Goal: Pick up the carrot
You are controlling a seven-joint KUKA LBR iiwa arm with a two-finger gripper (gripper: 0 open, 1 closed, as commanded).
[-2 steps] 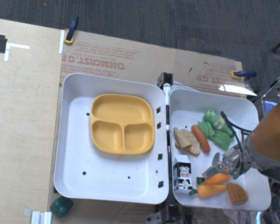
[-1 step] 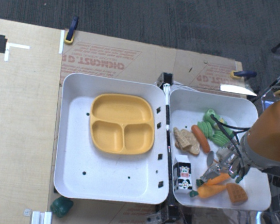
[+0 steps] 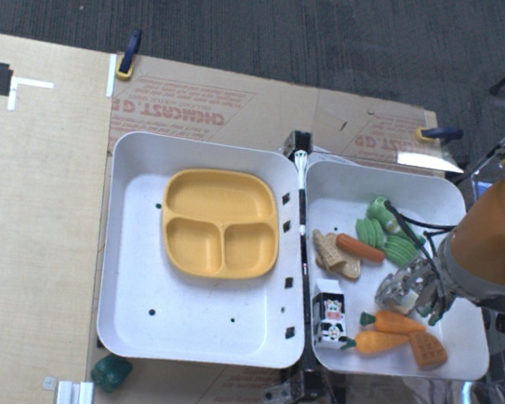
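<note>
from my remote station i recorded the bench carrying two shallow white bins side by side. the left bin held a yellow divided plate, lying flat toward the far half of that bin. the right bin held all the small items. the arm, grey with its orange band, reached in over the right bin from the right side. the gripper hung low over the middle of that bin, just above the carrot; its state i could not tell, since blur and the wrist body obscured it. the carrot lay on the bin floor toward the near edge, its pale end pointing left, with no visible grasp on it. a brown wedge-shaped item lay touching the carrot's right end. a green bunch lay toward the far side, with a sausage-like red piece just beside it and a tan item to its left. a small white carton sat near the bin's left wall. a dark green object lay on the bench outside the left bin's near corner
</note>
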